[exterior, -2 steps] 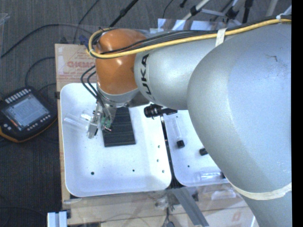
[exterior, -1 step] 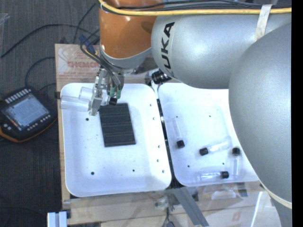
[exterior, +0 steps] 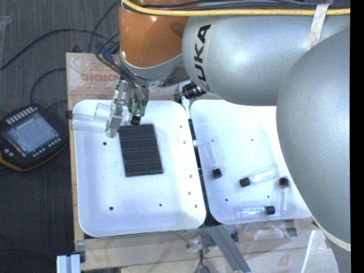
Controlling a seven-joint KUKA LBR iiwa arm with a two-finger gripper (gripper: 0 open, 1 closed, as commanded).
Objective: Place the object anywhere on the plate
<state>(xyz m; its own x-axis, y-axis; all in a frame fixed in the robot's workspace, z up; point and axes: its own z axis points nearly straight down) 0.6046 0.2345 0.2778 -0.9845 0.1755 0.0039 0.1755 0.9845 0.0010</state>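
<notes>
The arm is reaching in from the right, its pincer (exterior: 116,124) pointing down over the left bin (exterior: 96,209), clamped on a clear tube (exterior: 91,117) lying sideways, just beside the dark ribbed plate's (exterior: 141,149) upper left corner.

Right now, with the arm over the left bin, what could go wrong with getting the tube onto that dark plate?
1. The tool sits at the plate's far edge, so a release here could land the clear tube on the left bin floor.
2. The tube juts sideways past the tool; round, it may roll off the ribbed plate.
</notes>
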